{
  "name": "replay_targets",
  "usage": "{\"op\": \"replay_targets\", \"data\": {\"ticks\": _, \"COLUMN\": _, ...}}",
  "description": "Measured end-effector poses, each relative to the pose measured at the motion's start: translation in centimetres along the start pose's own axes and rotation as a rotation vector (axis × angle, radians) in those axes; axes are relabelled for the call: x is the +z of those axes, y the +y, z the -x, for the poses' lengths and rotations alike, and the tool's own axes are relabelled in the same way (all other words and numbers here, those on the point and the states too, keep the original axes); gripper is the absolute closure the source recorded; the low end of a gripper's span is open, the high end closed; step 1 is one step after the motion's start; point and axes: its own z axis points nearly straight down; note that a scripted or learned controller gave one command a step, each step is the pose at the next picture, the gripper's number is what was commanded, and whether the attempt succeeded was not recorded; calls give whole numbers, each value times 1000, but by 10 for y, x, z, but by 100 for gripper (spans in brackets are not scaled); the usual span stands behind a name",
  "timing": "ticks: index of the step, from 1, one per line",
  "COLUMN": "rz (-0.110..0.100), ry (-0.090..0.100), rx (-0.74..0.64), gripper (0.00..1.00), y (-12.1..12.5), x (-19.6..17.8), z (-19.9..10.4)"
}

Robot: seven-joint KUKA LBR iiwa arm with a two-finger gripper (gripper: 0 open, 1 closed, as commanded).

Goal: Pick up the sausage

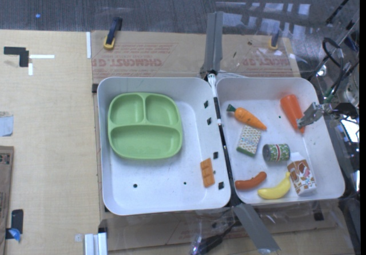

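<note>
The tool point(309, 115) sat at the right side of the right bin point(320, 99), and nobody could tell how it was set. It was just beside the orange pepper point(290, 110). The sausage point(250, 180) lay far off, low in the bin, touching the banana point(273, 189). The tool might have grabbed the pepper or banana by mistake.

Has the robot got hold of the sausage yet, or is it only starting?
Only starting, it seems. Nothing looks done: the sausage lies on the floor of the right bin, next to the banana. The gripper is at the bin's right side, beside the orange-red piece, well away from the sausage. What is left is everything: moving over to the sausage, closing on it and lifting it.
</note>
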Motion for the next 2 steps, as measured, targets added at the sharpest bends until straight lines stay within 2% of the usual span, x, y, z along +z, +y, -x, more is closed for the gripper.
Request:
{"op": "replay_targets", "data": {"ticks": 1, "rz": 4, "ry": 7, "rx": -65, "gripper": 0, "y": 56, "x": 129, "z": 19}}
{"op": "replay_targets", "data": {"ticks": 2, "rz": 0, "ry": 4, "rx": -64, "gripper": 100, "y": 55, "x": 123, "z": 21}}
